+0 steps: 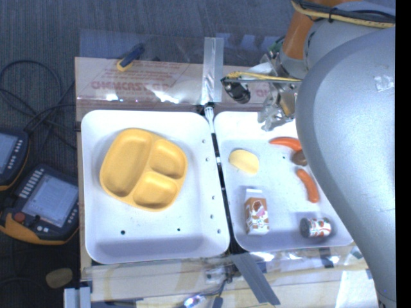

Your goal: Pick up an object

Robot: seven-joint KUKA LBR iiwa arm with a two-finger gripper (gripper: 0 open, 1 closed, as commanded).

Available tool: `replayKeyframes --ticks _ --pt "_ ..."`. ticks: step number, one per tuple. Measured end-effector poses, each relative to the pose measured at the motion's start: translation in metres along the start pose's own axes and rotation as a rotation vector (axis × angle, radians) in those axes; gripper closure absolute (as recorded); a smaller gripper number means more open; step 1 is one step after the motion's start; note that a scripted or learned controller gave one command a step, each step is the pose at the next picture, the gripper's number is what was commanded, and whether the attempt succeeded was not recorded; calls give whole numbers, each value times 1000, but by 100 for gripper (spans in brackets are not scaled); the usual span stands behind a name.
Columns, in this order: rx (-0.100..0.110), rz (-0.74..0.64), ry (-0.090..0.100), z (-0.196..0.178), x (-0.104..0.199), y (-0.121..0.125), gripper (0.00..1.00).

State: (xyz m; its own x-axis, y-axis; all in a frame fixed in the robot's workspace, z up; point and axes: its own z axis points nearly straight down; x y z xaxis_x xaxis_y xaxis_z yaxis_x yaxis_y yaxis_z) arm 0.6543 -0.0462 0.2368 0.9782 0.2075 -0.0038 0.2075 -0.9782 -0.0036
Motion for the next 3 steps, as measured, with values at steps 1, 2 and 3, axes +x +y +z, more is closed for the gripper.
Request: replayKeyframes --ticks 1,2,3 --pt "-5 -1 -4 75 -22 110 100" --pt "-5 8 0 8 -36 158 100" --pt "-5 7 -1 8 -36 157 0"
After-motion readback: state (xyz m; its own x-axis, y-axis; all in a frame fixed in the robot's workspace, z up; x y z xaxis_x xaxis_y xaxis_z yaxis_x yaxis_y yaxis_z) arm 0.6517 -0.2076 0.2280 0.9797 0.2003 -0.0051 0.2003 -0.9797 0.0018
